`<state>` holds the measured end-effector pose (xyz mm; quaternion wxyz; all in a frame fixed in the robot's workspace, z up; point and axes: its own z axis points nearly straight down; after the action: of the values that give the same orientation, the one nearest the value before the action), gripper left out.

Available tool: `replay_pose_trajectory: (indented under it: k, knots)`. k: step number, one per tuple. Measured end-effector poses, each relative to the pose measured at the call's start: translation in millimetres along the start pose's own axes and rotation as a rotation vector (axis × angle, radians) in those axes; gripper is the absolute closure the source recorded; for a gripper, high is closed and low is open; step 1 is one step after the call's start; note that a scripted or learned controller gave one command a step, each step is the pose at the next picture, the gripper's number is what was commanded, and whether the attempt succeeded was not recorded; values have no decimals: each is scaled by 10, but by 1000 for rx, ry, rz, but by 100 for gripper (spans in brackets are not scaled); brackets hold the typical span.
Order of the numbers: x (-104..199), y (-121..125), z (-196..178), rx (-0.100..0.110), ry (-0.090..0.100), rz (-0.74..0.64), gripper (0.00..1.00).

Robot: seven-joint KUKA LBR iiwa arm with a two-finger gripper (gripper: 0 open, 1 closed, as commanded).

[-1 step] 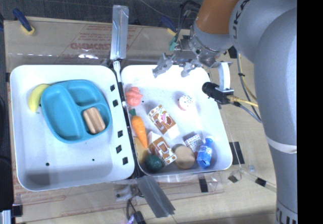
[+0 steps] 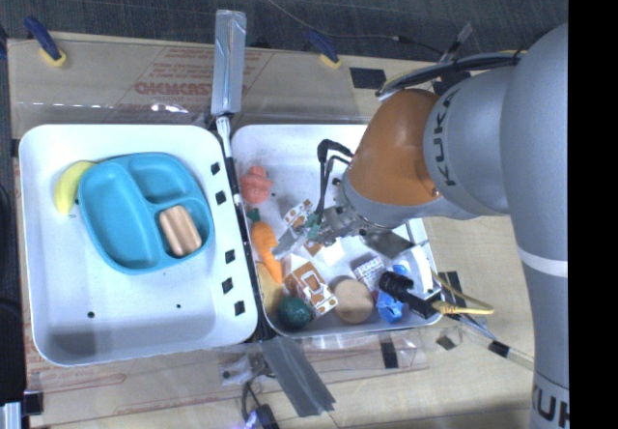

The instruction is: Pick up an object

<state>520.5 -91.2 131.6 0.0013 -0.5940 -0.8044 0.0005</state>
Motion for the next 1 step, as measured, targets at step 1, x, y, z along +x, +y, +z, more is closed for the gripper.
replay_pose_trajectory:
  k: [1]
  knots:
    - [-19,-171,-1435,-8,-4,201,0]
